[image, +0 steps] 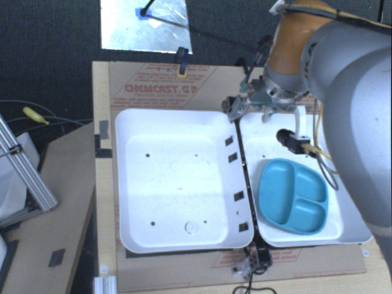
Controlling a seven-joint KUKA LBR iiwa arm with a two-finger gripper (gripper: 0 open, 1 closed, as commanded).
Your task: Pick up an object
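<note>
Blue plate (293, 196) lies apart from the gripper (241, 105), nearer the camera; gripper's opening cannot be told

The divided plate (293, 196) lies in the right-hand bin (262, 147).

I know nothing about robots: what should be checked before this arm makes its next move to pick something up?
1. Something to pick: a blue divided plastic plate lies in the shallow white bin on the view's right. Ok.
2. Plate uncovered and lying flat. Ok.
3. End effector over the plate: it is at the bin's far corner, by the wall between the bins. Not ok.
4. End effector clear of the bin rim. Cannot tell.
</note>
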